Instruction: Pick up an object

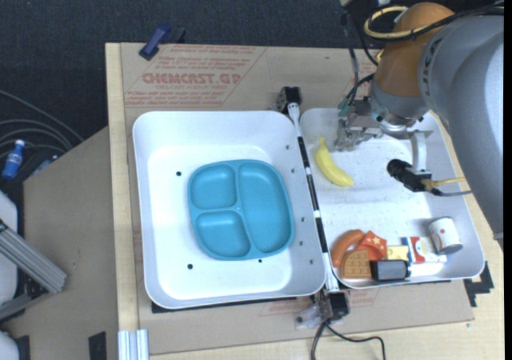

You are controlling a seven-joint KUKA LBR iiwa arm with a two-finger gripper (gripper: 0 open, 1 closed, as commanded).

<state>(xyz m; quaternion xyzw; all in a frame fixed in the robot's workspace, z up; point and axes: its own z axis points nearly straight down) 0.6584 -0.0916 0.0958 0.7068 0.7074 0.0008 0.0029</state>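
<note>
My gripper [350, 133] hangs low over the back left part of the right bin [376, 202], under the grey arm with its orange band [408, 46]. A yellow banana [332, 168] lies just below and to the left of the gripper, near the bin's left wall, and I see no object held. Along the right bin's front lie an orange rounded piece [346, 245], a brown waffle-like piece [359, 264], a small black block [390, 270], a red, white and blue box [416, 251] and a white cylinder [444, 234].
The left bin [152, 190] holds a blue divided plate [240, 208] at its middle. A small blue object [154, 42] lies on the bench's far left corner. Cables hang behind the arm at the top right.
</note>
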